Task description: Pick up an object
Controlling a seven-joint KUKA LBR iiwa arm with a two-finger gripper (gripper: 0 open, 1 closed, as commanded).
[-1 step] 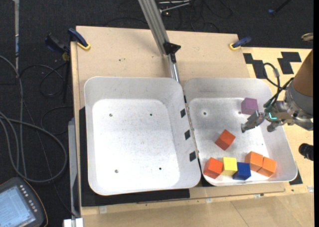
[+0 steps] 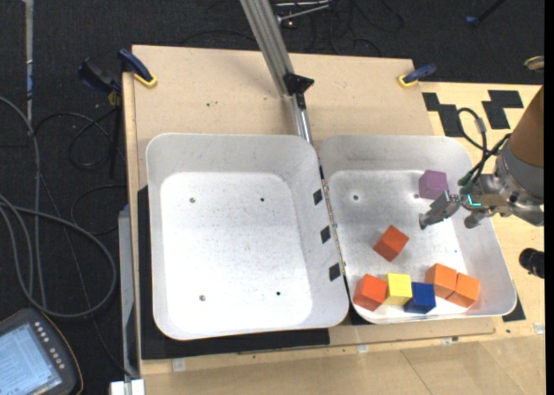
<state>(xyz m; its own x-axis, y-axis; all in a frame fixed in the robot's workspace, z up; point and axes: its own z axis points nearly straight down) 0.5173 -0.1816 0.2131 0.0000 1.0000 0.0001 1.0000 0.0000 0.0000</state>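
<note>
The left bin [image 2: 229, 229] plays no part here; the right bin [image 2: 363, 178] holds every block, with a lone orange cube [image 2: 391, 242] mid-floor and a purple cube [image 2: 433, 184] near the far wall. A crowded row of orange, yellow [image 2: 399, 286] and blue [image 2: 421, 297] blocks lines the near wall, so the lone cube looks the easier pick. The gripper [image 2: 443, 209] hovers just below the purple cube, holding nothing, whether spread or closed I cannot tell; it should descend centred and square to the faces.
</note>
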